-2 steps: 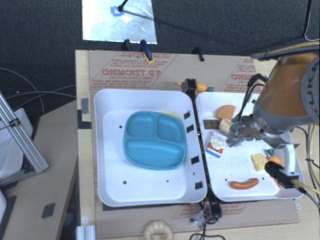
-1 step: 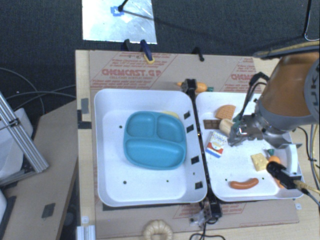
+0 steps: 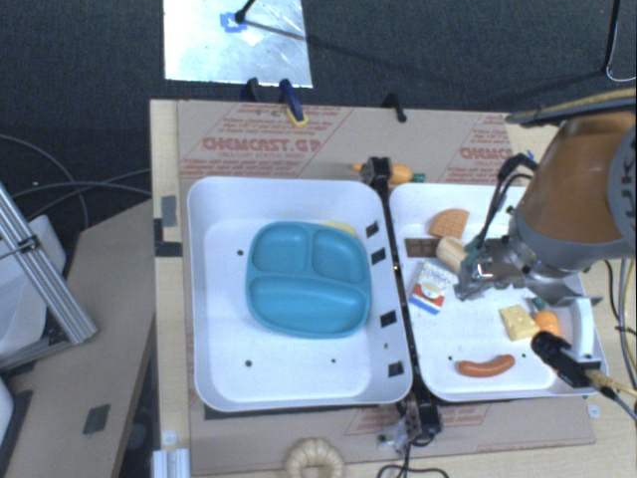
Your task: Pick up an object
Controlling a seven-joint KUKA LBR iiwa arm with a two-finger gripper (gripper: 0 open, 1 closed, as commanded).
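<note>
Pincer [image 3: 468, 285] low in the right bin [image 3: 428, 207], nothing lifted yet.

Whether it is spread or closed I cannot tell; it hangs just beside the red-and-white carton [image 3: 429, 291], near the pale cylinder [image 3: 450, 254]. Cracker [image 3: 449, 221], cheese wedge [image 3: 517, 321] and sausage [image 3: 486, 366] lie around; a blue divided plate [image 3: 307, 278] sits in the left bin [image 3: 214, 267]. Grasp and lift remain, I judge.
</note>
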